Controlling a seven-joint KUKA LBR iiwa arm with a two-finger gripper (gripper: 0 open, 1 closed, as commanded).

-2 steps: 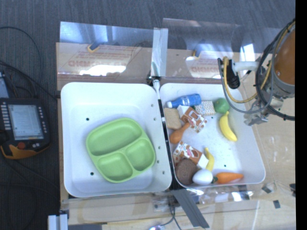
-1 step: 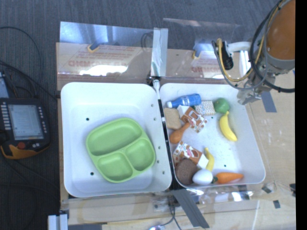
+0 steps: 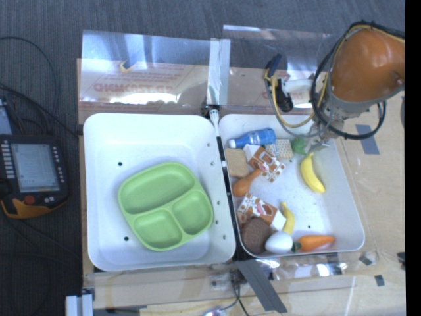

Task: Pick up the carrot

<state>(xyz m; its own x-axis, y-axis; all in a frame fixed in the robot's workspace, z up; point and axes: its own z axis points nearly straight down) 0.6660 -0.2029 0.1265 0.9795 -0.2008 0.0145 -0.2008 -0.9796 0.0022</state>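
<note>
Pendant (image 3: 31,170): a handheld control unit with a grey screen lies on the dark floor covering at the far left, its black cable looping upward.

Left bin (image 3: 105,130): a shallow white bin holding a green three-compartment plate (image 3: 166,205), which lies flat and turned at a slant.

Right bin (image 3: 348,209): a white bin crowded with toy food. A blue bottle (image 3: 252,138) lies on its side near the far wall; a red-and-white patterned carton (image 3: 266,163) sits just below it.

Near corner: a brown round piece (image 3: 253,231) and a white egg (image 3: 279,243) sit together against the front wall.

Carrot (image 3: 314,243): the orange carrot lies flat along the bin's front wall, green end touching or just beside the egg, well apart from the arm.

Banana (image 3: 312,173): a yellow banana lies toward the bin's right side, below a small green item (image 3: 300,145).

Arm (image 3: 366,64): the orange-banded wrist hangs over the right bin's far right corner.

Gripper (image 3: 318,139): seen just above the banana's upper end; whether its fingers are apart or together cannot be told.
</note>
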